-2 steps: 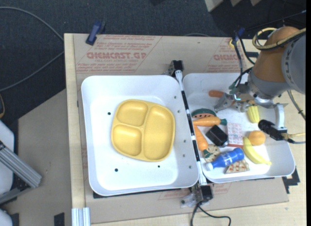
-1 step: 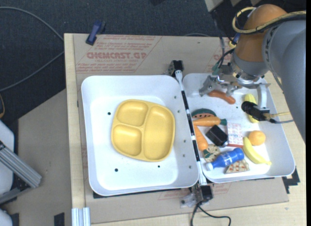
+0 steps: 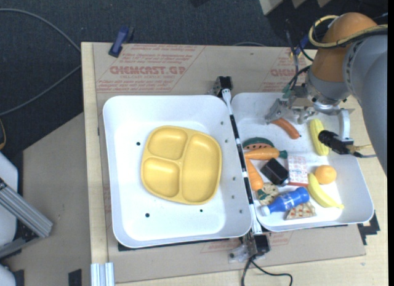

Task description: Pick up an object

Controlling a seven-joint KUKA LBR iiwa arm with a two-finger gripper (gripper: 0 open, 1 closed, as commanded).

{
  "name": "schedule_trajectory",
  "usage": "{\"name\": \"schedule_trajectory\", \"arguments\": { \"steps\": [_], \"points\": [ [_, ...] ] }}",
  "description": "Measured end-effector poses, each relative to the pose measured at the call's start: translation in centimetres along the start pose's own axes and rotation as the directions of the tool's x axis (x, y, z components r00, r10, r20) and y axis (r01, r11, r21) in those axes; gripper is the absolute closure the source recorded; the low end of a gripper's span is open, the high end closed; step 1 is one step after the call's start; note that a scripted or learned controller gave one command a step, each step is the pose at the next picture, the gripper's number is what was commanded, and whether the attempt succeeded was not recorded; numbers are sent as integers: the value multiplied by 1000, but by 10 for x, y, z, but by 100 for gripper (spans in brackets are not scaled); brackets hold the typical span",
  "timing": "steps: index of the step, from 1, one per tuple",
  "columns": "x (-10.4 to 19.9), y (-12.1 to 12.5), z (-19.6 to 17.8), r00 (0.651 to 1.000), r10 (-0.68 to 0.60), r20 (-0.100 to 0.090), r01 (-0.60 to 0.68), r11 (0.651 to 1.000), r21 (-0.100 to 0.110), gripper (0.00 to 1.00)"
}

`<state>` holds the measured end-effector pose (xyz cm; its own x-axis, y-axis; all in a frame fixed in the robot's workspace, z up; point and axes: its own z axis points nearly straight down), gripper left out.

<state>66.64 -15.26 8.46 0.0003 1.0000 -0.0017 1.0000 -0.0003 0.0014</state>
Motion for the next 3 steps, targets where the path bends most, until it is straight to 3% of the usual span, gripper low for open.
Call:
{"name": "schedule_trajectory", "arguments": {
  "steps": [1,2,3],
  "points": [
    [1,1,-11,1000,-1,1,1,1000,-4,100],
    [68,2,-103,1000,-3,-2,3,1000,-5,100],
    [122,-34,-100,1000,-2,-3,2,1000,3,100]
  ]
}}
